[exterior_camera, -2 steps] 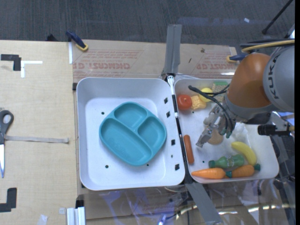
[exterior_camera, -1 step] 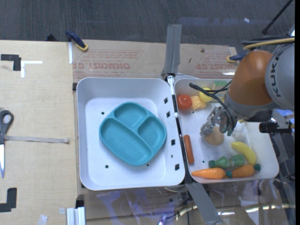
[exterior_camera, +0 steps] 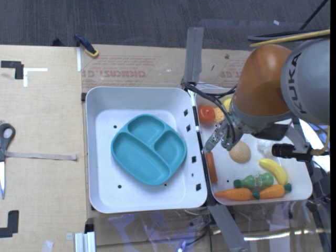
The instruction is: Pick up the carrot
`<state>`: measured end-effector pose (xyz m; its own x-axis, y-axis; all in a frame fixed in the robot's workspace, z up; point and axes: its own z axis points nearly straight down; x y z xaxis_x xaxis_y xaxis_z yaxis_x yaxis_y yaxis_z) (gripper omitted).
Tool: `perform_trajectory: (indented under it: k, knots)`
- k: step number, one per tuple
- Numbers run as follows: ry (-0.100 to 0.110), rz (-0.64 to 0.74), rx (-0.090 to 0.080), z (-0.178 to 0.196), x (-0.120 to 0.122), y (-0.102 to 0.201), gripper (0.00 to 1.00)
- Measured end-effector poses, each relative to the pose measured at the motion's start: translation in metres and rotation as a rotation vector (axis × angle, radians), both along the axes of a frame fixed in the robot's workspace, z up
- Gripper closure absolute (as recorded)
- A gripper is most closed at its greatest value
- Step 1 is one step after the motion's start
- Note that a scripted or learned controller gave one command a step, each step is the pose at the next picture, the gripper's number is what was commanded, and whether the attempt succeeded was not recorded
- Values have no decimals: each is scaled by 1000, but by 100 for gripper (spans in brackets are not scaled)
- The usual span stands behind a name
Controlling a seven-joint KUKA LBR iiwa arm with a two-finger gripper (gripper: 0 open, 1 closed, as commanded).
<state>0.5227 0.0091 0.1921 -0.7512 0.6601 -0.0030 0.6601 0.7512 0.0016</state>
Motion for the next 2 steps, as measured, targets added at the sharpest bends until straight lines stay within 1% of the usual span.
perform_trajectory:
  k: [1, 2]
  knots:
    - [-3, 3, -2, 9, 2, 0, 100]
    - [2, -313, 0, -1, 21, 39, 100]
